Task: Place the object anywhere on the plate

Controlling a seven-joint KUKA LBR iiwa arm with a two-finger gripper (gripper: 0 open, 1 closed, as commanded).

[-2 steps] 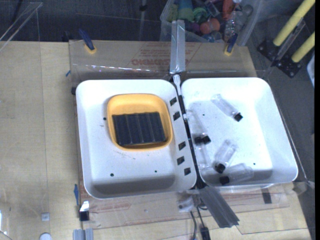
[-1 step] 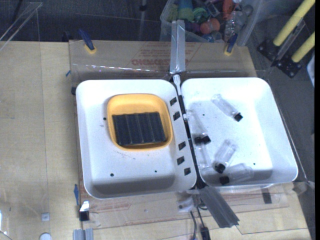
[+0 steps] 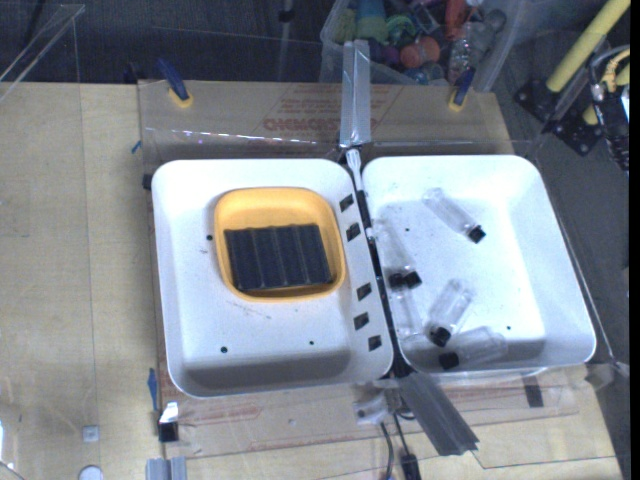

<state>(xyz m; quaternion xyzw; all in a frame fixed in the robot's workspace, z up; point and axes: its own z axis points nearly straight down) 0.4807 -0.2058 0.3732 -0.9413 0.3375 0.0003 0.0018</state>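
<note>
Wooden desk (image 3: pixel 60 268) carries two white bins. Left of the central divider (image 3: pixel 365 268) sits the yellow plate (image 3: pixel 277 240) with a dark ridged block on it; right of it lie clear vials (image 3: pixel 452 215) with black caps — probably light, stiff, slippery, best pinched across the barrel. Gripper state: cannot tell.

Faint red printed lettering (image 3: pixel 300 123) is showing on the clear plastic sheet (image 3: pixel 250 118) lying across the bench at twelve o'clock of the two white bins, but it is blurring too much to be read. No other text is appearing legibly.
</note>
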